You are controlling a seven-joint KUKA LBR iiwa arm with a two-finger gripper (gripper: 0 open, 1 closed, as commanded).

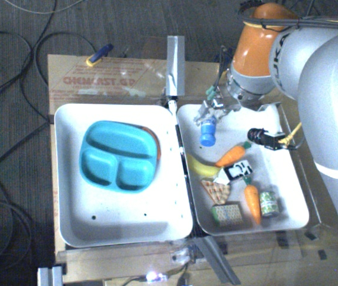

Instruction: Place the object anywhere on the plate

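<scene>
Cables (14, 46) on the dark floor, far left. Cardboard sheet (97, 82) lies under the bins, with a small blue-and-yellow tool (99, 54) on its top edge.

Left bin (68, 207): blue plate (120, 155) with three compartments, nothing in them. It sits in the upper half of the bin. A brown edge (152, 133) peeks out from under the plate's upper right rim; can't tell what it is.

A metal strip (175, 64) stands between the bins at the top.

Right bin (300, 216): blue bottle (207, 136) at the upper left, upright or nearly so, well apart from the plate. Gripper (207, 119) directly over it, at the bottle's top; contact looks likely, but a real grasp can't be confirmed. Open or closed: cannot tell from here.

Just below the bottle, a banana (202, 167) along the bin's left wall. A waffle (216, 189) lies below the banana, touching it. Below that, a green-grey block (227, 212) near the bottom wall. A carrot (231, 155) is tilted, right of the banana. A black-and-white item (238, 171) is just under that carrot. A second carrot (251, 202) lies roughly upright lower down, beside the block. A green can (268, 202) sits just right of it.

Arm (318, 70) comes in from the right, its orange band (258, 46) above the wrist, grey body over the bin's right side.
</scene>
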